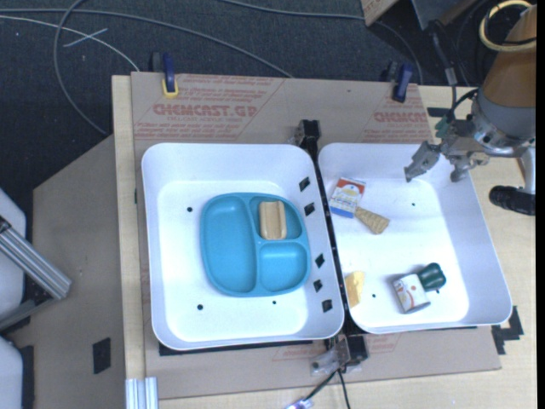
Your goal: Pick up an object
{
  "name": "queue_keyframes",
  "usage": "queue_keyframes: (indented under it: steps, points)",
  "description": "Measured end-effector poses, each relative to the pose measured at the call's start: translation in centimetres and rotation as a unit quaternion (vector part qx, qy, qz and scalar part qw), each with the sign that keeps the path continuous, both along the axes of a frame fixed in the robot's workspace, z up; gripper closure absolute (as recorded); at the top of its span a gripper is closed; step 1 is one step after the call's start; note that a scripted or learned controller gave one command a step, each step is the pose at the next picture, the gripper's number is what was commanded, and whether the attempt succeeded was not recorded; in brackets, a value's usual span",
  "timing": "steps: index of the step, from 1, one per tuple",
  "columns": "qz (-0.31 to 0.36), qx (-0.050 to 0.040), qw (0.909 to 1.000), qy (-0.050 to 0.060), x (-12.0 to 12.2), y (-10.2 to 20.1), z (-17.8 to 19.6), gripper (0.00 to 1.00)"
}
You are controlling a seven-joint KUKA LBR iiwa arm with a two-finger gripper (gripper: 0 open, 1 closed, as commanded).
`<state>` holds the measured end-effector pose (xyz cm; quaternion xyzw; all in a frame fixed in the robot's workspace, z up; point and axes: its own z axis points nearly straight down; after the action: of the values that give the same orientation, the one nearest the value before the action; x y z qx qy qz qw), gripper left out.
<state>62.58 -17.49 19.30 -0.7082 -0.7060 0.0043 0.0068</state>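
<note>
bench: bare brown board [111,228], red print at far edge, two blue clamps [169,73]
floor: dark carpet, grey cables [94,11]
left bin [162,228]: blue divided plate [253,244], tan block [272,220] in one compartment
right bin [485,254]: small carton [347,197], cracker [372,221], yellow piece [353,287], white-red can [410,293], green cap [432,276]
gripper [436,167]: fingers spread, nothing between them, over right bin's far edge

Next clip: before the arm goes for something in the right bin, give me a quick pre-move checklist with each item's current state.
1. Claw carrying nothing: ok, fingers spread, nothing between them.
2. Claw over right shallow white bin: ok, near its upper right edge.
3. Red-and-white small box free of the tan wedge: cannot tell, they lie very close.
4. Green-capped white bottle reachable: ok, lying apart from the rest.
5. Yellow block graspable: not ok, against the bin's left wall.
</note>
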Motion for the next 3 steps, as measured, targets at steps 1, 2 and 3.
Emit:
queue_keyframes:
  steps: [1, 2, 3]
  points:
    - [0.002, -0.0015, 1.0, -0.008, 0.3, 0.0, 0.9, 0.0]
    - [0.001, -0.0011, 1.0, -0.006, 0.0, -0.5, -3.5, 0.0]
    - [0.002, -0.0013, 1.0, -0.006, 0.6, -1.0, -8.0, 0.0]
